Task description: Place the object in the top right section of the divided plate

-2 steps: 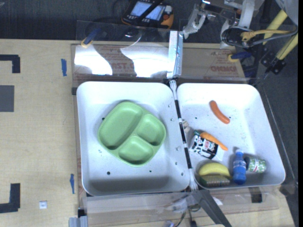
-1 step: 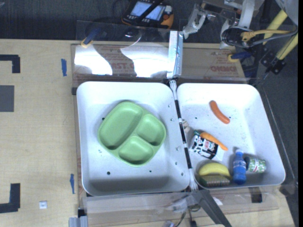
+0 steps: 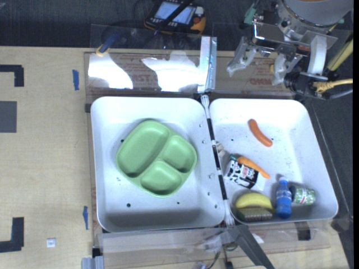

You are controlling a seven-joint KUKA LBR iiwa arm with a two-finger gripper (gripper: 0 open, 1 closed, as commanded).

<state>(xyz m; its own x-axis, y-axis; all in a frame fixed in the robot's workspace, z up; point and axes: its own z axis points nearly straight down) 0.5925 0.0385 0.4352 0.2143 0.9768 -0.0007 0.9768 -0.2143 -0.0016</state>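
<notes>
The grey arm with its orange band is seen at the upper right, its end effector held above the far rim of the right bin, fingers spread wide with nothing between them. In that bin an orange sausage is seen alone near the middle, while a small milk carton, carrot, banana, blue bottle and green can are clustered at the near edge. A green divided plate is set in the left bin.
</notes>
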